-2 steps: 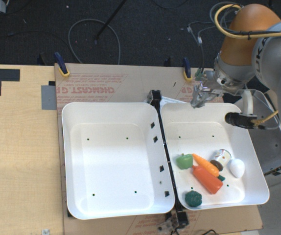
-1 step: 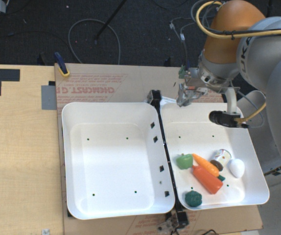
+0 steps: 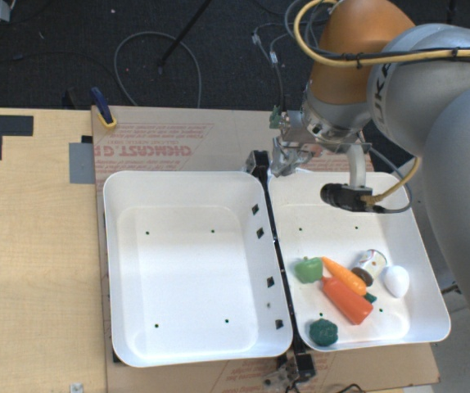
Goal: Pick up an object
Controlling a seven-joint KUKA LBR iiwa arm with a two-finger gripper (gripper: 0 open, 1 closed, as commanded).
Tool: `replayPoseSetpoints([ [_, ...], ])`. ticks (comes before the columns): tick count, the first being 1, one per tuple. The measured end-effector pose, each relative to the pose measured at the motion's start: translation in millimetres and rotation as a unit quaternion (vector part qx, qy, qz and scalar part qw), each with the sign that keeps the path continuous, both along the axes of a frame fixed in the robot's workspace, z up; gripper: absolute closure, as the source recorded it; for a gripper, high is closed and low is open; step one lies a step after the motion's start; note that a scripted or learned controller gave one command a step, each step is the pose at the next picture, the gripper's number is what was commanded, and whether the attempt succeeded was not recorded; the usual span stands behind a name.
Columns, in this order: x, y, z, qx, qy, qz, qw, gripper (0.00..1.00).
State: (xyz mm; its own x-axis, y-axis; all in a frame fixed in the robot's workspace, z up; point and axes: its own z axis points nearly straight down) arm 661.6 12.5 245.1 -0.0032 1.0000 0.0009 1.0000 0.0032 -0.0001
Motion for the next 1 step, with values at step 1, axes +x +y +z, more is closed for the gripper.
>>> replayPoseSetpoints([
  [1, -2.9, 47.9, 2.3, 0.0000, 0.000, 0.000, 1.0000, 1.00],
])
